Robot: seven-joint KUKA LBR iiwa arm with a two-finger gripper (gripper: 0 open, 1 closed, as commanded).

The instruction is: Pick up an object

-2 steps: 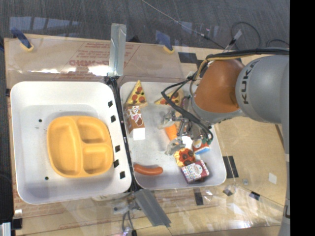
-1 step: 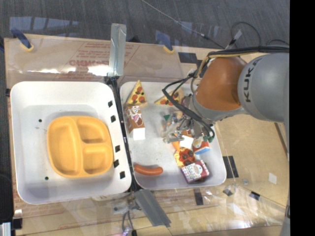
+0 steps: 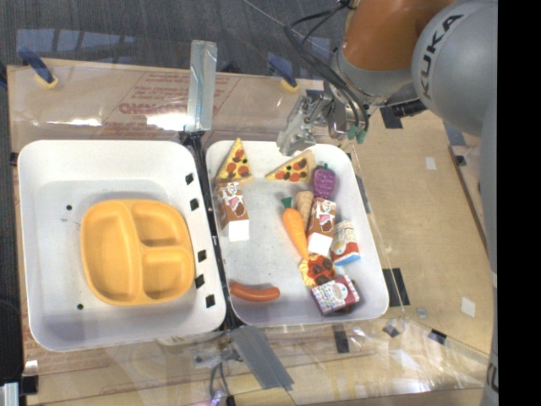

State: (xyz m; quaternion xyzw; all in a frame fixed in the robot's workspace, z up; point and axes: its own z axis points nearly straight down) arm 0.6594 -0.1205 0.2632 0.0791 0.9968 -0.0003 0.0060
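The right bin [image 3: 254,265] holds several toy foods. Two pizza slices [image 3: 232,163] [image 3: 292,169] lie at its far end, beside a purple eggplant [image 3: 324,181]. An orange carrot [image 3: 294,231] lies in the middle and a red sausage [image 3: 254,292] near the front rim. Small snack packets [image 3: 231,205] [image 3: 321,218] [image 3: 335,294] are spread along the sides. My gripper [image 3: 300,132] hangs over the bin's far rim, just above the right pizza slice. It stands open with nothing between its fingers.
The left bin [image 3: 51,167] carries a yellow divided plate [image 3: 135,250]. A grey strip [image 3: 201,87] stands upright behind the gap between the bins. The arm [image 3: 397,24] and its cables hang over the right bin's far right corner.
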